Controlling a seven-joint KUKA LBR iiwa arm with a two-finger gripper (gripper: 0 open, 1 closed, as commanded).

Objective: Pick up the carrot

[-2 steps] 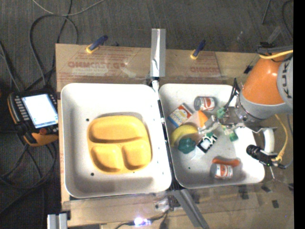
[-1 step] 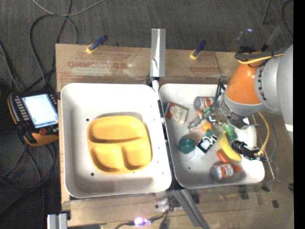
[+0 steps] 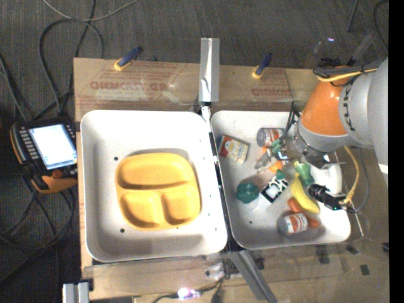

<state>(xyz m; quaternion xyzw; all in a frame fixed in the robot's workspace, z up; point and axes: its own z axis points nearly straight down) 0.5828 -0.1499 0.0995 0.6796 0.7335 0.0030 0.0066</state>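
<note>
The carrot shows as a small orange piece in the middle of the right bin, with a green leafy end to its right. Most of its body is hidden under my gripper, which hangs low directly over it, reaching in from the right below the orange wrist band.
Crowded around the carrot lie a yellow banana, an orange piece, two cans, a teal object, a black-and-white block and a red-and-white packet. The left bin holds a yellow divided tray.
</note>
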